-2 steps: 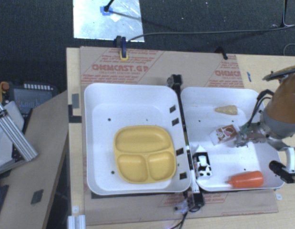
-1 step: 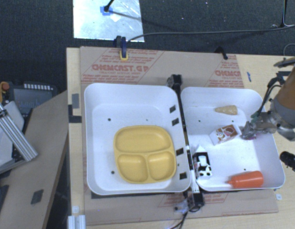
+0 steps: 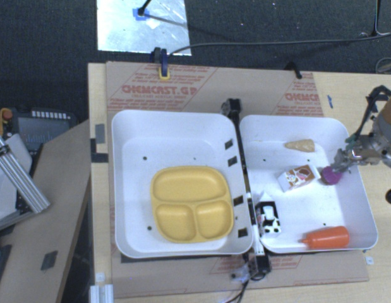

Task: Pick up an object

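The right bin holds several small objects. A tan pastry-shaped piece lies near its back. Around the middle is a small white carton with a red and brown print. A black and white block sits at the front left corner and an orange bottle-shaped toy at the front. A purple object rests by the right wall. My gripper reaches in over the right wall, its tip right at the purple object's upper edge. Whether it grips the purple object is unclear.
In the left bin lies a yellow three-compartment plate. A black divider clamp joins the two bins at the back. Cardboard lies under both bins, and a control pendant sits far left.
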{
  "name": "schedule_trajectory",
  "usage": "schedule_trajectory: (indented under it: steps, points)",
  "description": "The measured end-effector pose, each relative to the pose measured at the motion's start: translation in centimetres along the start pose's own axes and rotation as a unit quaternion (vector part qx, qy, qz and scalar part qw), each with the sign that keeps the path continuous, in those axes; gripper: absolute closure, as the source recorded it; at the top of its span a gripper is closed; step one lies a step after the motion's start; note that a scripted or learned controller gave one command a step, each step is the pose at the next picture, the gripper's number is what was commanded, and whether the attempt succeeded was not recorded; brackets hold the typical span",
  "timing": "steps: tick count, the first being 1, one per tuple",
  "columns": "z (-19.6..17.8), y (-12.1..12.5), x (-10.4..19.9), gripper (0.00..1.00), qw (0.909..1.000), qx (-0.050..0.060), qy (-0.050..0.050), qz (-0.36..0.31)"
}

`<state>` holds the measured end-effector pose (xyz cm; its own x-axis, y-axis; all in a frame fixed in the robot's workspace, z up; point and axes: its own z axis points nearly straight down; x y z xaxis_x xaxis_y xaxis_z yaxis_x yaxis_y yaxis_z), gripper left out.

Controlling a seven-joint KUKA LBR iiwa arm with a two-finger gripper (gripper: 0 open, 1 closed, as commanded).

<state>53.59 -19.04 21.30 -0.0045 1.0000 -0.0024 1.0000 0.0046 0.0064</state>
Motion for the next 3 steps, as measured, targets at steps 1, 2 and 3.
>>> schedule_trajectory:
  steps: [1,2,3]
  points:
    - [-0.1,0.6,4.3,1.00,1.0000,0.002,0.001,-0.002]
    - [0.6,0.6,9.1,1.00,1.0000,0.003,0.002,-0.002]
    - [0.8,1.3,13.8,1.00,1.0000,0.002,0.002,-0.003]
